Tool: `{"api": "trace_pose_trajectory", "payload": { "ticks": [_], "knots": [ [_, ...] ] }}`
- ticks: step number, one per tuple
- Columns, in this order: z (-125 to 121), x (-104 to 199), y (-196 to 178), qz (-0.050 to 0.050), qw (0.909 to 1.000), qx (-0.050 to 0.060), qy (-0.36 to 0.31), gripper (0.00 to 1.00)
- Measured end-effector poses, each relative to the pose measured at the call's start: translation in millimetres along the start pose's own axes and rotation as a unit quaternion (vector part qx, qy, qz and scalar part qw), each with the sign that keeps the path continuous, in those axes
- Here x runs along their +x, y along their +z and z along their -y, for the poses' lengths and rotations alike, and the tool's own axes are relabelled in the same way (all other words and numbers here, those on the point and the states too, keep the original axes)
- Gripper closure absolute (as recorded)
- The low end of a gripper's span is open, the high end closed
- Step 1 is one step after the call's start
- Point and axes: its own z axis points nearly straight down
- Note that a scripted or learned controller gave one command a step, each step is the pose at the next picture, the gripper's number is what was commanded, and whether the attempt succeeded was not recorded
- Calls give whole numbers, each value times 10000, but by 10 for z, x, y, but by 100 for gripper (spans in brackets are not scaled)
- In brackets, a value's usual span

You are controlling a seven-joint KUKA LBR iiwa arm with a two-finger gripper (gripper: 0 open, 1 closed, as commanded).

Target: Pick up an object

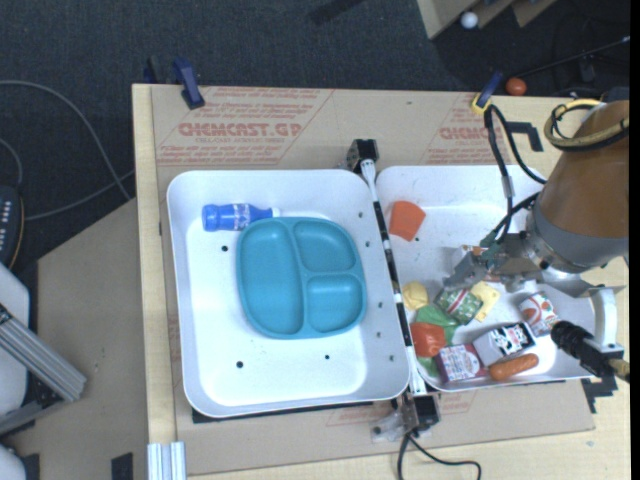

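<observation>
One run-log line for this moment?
arm: over right bin | hand: low in toy pile | grasp: unconfirmed | left bin: blue tray, bottle

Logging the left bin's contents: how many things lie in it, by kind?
Divided plate, teal: 1
Bottle, blue with white label: 1
Total: 2

A divided plate (pixel 300 276) and bottle (pixel 235 215) lie in the left bin (pixel 200 368).
</observation>
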Motion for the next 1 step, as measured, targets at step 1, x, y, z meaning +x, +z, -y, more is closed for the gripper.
{"api": "trace_pose_trajectory", "payload": {
  "ticks": [1],
  "knots": [
    [-149,8,1061,6,10000,-29,4,0]
  ]
}}
